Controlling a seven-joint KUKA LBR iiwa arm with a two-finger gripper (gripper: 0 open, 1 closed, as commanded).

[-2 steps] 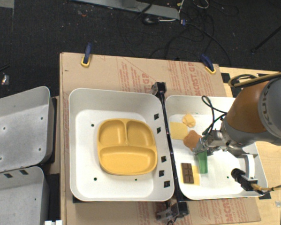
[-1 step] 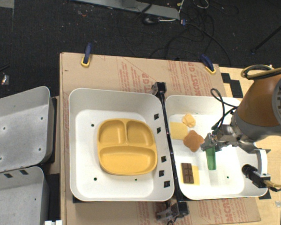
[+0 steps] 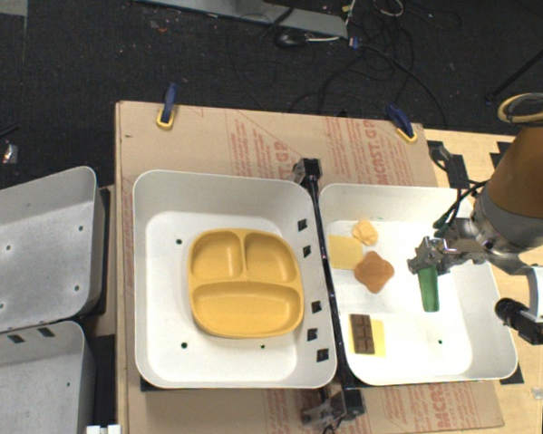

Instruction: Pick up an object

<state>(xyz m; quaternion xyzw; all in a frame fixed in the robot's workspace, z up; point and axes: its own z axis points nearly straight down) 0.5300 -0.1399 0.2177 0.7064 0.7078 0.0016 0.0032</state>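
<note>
Nearest, chocolate bar (image 3: 363, 334) lies apart. End effector (image 3: 430, 265) grips green cylinder (image 3: 429, 291) at its top end; it may swing loose when lifted.

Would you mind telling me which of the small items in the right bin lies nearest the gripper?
The green cylinder, lying directly under the gripper. The brown lump, the pale yellow slab and the chocolate bar lie farther left.
</note>
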